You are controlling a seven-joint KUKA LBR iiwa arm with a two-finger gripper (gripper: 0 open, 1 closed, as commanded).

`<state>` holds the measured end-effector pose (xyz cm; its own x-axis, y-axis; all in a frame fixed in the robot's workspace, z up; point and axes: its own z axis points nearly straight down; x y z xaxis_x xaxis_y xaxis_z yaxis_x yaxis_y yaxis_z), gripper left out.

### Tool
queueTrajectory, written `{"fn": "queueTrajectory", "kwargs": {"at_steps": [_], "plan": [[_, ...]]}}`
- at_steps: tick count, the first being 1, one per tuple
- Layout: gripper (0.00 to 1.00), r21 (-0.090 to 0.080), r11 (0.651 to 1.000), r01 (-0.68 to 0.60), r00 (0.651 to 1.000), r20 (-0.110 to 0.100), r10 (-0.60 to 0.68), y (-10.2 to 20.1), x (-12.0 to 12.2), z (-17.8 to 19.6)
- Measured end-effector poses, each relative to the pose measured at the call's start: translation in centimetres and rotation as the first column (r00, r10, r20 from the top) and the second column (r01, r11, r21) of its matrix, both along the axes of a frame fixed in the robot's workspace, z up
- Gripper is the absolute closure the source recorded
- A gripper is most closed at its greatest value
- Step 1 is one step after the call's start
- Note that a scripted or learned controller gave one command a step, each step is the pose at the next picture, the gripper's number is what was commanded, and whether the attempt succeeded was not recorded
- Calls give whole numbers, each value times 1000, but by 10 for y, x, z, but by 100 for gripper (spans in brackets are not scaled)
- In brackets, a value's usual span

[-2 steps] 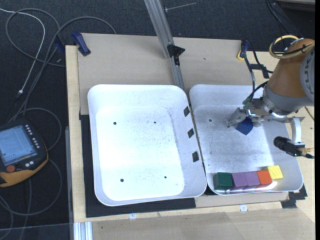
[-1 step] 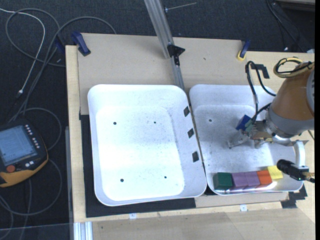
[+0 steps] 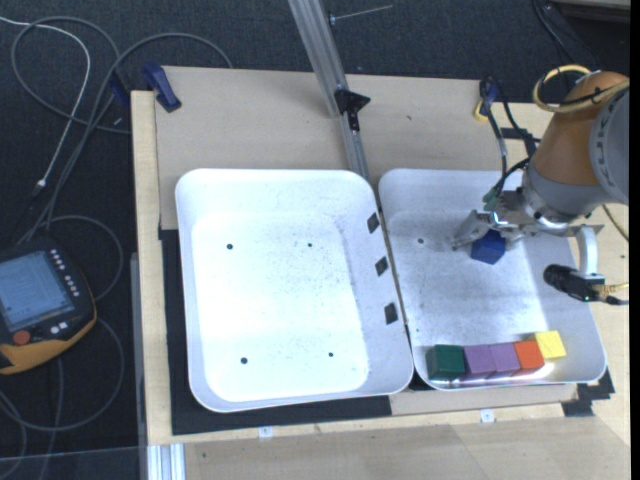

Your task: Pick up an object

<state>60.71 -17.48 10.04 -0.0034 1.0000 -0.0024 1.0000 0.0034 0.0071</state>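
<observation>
Tabletop (image 3: 260, 93): light wood, sitting on dark carpeted floor (image 3: 60, 118), cables looping at left. A slanted metal pole (image 3: 320, 48) crosses the tabletop from the top edge down to the gap between the bins.

Left bin (image 3: 200, 198): shallow, white, speckled, four small dark dots on its floor. Nothing else seen inside.

Right bin (image 3: 420, 298): same type, just beside the left one, three small black clips along the shared edge.

Arm (image 3: 575, 158): grey with orange band, enters from the right, over the upper right part of the right bin. A yellow cable loop sits above it.

Handheld control pad (image 3: 35, 303): on the floor at far left, orange underside, screen facing up.

Row of blocks along the near wall of the right bin, touching side by side: green block (image 3: 447, 360), purple block (image 3: 490, 358), orange block (image 3: 528, 354), yellow block (image 3: 551, 345).

Claw (image 3: 490, 236): points left over the upper middle of the right bin. Its fingers sit on either side of the blue block (image 3: 488, 250); clenched on the block. Cannot tell whether the block is lifted off the bin floor or resting on it. Blue block lies well apart from the row of four.
</observation>
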Motion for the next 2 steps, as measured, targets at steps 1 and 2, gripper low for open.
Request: {"fn": "queueTrajectory", "kwargs": {"at_steps": [1, 2], "plan": [[0, 2, 1000, -5, 1000, 3, 5, 74, 33, 62], [0, 2, 1000, 11, 1000, -17, -11, 1, -33, 7]]}}
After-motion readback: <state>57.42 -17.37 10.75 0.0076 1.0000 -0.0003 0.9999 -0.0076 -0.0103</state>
